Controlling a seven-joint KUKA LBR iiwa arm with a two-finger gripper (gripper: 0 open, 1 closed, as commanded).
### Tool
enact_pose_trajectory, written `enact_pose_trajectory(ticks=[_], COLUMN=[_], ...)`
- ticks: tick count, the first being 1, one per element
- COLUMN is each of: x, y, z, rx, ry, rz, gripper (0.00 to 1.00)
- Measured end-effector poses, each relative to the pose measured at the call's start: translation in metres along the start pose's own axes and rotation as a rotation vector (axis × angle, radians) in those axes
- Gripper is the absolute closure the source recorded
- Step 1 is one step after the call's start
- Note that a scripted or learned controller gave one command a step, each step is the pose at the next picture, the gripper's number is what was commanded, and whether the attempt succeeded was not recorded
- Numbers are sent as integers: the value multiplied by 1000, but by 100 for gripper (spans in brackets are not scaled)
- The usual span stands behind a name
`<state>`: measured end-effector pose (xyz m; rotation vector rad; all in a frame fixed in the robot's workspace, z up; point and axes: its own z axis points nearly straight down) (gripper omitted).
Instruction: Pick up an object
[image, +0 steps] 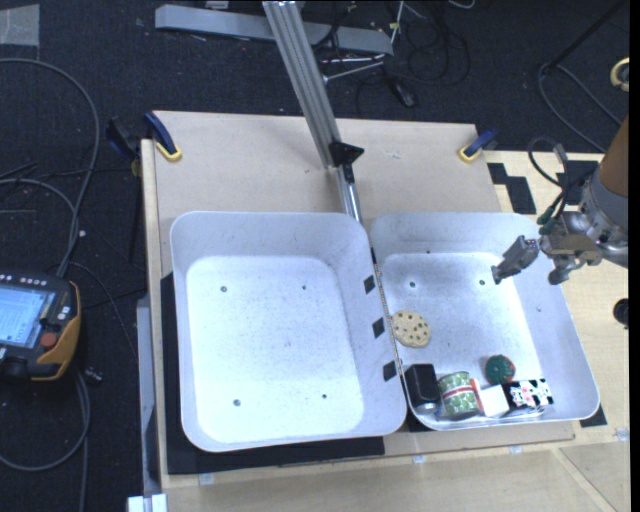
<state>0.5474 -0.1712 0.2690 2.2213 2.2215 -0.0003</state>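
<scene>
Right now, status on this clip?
Hand at right bin's far right, above the floor, nothing visibly held. Cookie mid-bin, untouched. Other items clustered at near edge.

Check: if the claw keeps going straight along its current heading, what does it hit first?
The claw points down-left over the right bin. Straight on, it would probably meet that bin's bare floor before the cookie farther along; depth is hard to judge from this slanted view.

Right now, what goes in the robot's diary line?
claw: over right white bin, holding nothing | round tan cookie: untouched | step: pick pending
</scene>
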Motion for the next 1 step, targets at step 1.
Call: enact_pose_trajectory(ticks=[1], x=[37], y=[80], z=[50], rx=[4], ry=[1], rz=[-4], gripper=[0])
